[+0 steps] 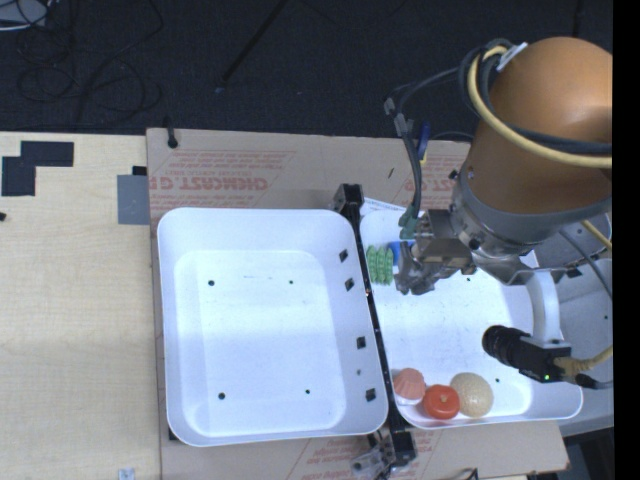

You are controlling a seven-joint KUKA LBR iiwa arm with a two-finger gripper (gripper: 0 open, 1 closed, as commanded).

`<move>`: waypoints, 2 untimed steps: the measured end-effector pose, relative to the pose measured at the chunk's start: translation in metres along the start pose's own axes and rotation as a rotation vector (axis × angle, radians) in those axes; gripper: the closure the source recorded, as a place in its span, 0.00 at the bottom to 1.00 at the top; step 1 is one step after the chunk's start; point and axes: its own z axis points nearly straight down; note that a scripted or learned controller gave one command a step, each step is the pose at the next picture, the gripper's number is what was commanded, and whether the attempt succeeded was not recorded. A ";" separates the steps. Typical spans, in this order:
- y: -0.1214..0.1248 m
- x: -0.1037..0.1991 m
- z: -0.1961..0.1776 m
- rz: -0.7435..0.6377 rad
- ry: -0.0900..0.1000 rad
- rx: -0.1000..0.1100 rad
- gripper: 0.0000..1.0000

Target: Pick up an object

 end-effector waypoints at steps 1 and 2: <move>-0.001 0.051 0.011 -0.009 0.001 0.001 1.00; 0.028 -0.004 0.136 0.002 -0.002 0.006 1.00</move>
